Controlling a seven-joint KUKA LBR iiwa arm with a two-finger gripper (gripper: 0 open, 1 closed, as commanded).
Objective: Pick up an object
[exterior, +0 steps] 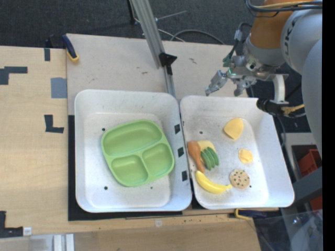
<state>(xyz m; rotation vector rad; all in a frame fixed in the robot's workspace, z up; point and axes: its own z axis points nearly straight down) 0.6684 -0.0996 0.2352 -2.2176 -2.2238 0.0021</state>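
Table (pixel 31 156), pale wood, carries two white bins side by side; left bin (pixel 86 192) holds green divided plate (pixel 137 152)

Right bin (pixel 280 187) holds toy food, any piece a pick candidate: banana (pixel 211 184), carrot (pixel 195 155), green bean bundle (pixel 210 157), yellow wedge (pixel 234 128), cookie (pixel 240 179), small yellow piece (pixel 245 156)

Gripper (pixel 226 87) hovers above far rim of right bin; fingers spread open, nothing between them

Key relation: food lies nearer camera than fingers; yellow wedge closest, just inside rim; banana long axis runs left-right

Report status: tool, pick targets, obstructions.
Tool open, holding nothing, above right bin's far edge. Toy foods in right bin, untouched; cookie nearest front. Nothing blocking.
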